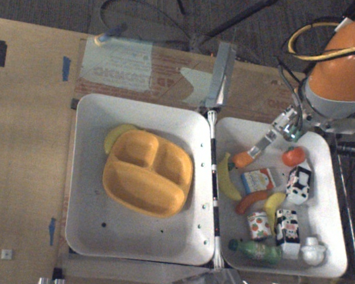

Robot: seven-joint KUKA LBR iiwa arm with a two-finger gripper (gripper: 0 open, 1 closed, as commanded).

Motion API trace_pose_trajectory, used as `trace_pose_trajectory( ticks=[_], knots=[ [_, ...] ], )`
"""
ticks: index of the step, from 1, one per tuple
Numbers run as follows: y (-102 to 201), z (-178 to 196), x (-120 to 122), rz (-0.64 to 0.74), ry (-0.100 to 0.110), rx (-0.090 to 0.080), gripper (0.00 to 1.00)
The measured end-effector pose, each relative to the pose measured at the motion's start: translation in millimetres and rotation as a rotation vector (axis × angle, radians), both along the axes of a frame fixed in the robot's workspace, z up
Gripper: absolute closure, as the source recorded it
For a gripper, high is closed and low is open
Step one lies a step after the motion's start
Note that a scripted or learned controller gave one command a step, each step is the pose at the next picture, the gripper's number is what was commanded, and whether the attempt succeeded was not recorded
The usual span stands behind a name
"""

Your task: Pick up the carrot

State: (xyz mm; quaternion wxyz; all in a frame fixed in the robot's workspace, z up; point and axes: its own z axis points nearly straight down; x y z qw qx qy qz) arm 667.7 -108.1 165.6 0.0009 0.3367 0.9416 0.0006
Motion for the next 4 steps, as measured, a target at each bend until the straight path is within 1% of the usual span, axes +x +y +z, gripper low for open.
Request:
trace_pose_trajectory(
  ticks=[1, 2, 3, 4],
  knots=[
    [39.4, 21.1, -23.5, 0.291, -0.002, 0.0, 0.0],
    [-51.9, -10.1, -28.6, 0.079, -0.001, -0.001, 0.0],
    [-89.5, 11.4, -43.4, 0.365, -0.006, -0.004, 0.0],
    [-3.2, -66.5, -9.3, 0.551, -0.005, -0.003, 0.0]
  ],
)
